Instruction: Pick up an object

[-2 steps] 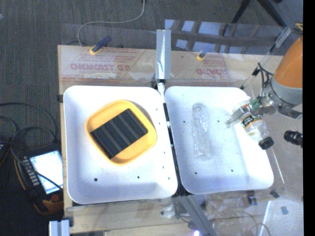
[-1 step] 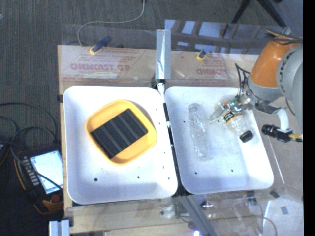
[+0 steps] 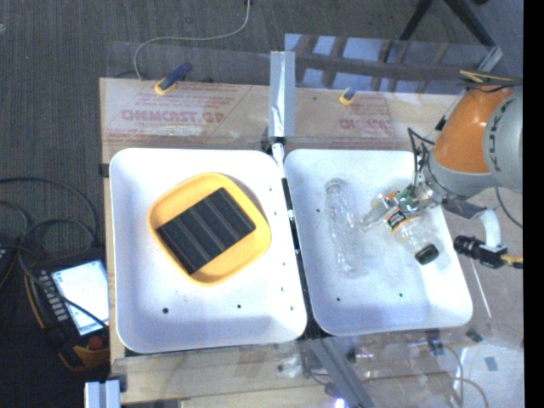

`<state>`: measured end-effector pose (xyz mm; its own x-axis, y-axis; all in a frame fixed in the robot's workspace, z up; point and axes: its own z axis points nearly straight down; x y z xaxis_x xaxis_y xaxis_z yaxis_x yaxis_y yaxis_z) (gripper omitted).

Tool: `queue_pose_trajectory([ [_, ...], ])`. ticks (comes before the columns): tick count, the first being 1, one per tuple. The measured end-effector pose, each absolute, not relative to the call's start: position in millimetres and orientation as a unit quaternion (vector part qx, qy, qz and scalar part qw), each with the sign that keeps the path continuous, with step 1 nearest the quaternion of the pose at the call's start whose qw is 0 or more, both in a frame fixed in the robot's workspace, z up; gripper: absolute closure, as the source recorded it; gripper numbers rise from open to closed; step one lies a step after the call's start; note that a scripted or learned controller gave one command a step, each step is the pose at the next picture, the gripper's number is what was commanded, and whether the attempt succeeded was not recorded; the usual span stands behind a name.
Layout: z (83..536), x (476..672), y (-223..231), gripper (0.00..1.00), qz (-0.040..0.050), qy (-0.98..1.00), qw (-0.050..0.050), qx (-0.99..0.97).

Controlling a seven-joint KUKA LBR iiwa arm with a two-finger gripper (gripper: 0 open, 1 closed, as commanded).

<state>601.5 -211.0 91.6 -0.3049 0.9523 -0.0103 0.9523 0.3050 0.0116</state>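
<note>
Single fixed camera above the bench, looking down at a slant; the far edge lies toward 12 o'clock, the near edge toward 6; both white bins fill mid-frame, left bin toward 9, right bin toward 3; the arm enters from 3 o'clock.

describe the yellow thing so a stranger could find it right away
Look at the left white bin, the one farther from the arm. The yellow dish lies in its middle, rounded, with a ribbed black slab on top; nothing else there is as brightly coloured.
</note>
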Motion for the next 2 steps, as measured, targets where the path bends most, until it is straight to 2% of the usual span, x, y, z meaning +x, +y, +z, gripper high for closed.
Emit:
queue_pose_trajectory([
  [1,100,602.0,-210,1.00,0.0028,0.808,0.007,0.589],
  [2,195,631.5,-146,1.00,-0.0004,0.779,0.000,0.627],
])
